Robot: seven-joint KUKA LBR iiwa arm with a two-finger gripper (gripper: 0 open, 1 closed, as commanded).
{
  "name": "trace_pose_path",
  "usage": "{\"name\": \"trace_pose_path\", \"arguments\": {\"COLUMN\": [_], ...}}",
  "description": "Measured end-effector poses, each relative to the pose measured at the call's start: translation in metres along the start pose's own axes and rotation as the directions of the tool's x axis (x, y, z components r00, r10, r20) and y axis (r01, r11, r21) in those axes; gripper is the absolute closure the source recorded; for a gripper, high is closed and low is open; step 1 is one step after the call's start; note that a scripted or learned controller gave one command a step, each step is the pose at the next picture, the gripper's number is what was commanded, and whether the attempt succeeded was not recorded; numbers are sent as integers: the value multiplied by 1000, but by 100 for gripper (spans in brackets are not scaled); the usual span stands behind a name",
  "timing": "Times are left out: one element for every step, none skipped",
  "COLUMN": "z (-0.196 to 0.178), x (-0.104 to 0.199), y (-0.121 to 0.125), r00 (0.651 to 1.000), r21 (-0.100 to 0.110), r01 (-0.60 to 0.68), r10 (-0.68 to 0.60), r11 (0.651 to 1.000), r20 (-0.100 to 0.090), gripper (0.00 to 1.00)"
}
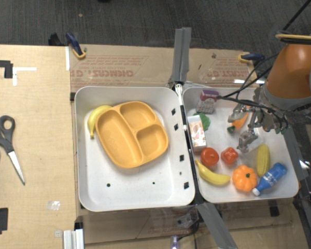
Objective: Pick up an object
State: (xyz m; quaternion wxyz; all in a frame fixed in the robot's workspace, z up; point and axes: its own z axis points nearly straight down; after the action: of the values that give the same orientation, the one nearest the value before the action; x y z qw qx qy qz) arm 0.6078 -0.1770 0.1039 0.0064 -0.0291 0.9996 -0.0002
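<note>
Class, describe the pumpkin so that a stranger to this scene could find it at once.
Look in the right bin, along its near edge. The pumpkin sits there between a banana and a blue bottle. It alone is round, orange and ribbed, with a short stem on top.

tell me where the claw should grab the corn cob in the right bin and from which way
Probably across the middle of the corn cob, coming straight down from above. It lies flat, long axis running near to far in the right bin, so closing across its narrow width suits it. The blue bottle sits close at its near end, so staying mid-cob looks safer. The claw is just left of it.
</note>
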Motion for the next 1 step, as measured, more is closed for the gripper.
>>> {"name": "trace_pose_path", "arguments": {"z": [10], "x": [-25], "y": [-12], "r00": [999], "r21": [0], "r01": [-34], "r10": [34], "r11": [999], "r20": [-5], "gripper": [0]}}
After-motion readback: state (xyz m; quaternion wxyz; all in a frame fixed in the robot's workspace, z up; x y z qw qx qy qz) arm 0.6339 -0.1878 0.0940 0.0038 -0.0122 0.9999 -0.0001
